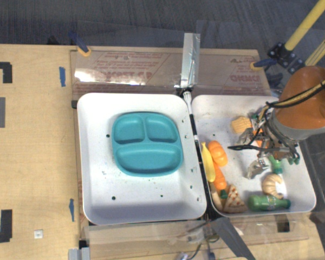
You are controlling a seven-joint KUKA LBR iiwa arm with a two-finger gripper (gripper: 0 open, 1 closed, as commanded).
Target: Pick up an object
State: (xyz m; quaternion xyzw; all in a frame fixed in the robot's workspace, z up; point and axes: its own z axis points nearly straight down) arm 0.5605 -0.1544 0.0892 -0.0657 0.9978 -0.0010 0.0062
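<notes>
At the bottom right of the frame, a green plastic bottle (268, 202) lies on its side near the front wall of the right white bin (309, 191). Just left of it sits a tan waffle-patterned toy (233, 198). Right above the bottle rests a pale cream shell-shaped toy (271, 183). Along the left wall of this bin lie a long orange carrot toy (220, 179), a thin yellow toy (207, 161) and a small round orange pumpkin toy (218, 153), all close together.

In the left white bin (97, 199), a teal plastic plate with three sections (147, 143) sits in the middle.

The grey arm with an orange band (303, 104) comes in from the right, and its gripper (258, 157) hangs over the middle of the right bin. I cannot tell how wide the gripper is.

Farther back, a tan cracker-like toy (240, 125) lies near the upper part of the right bin.
</notes>
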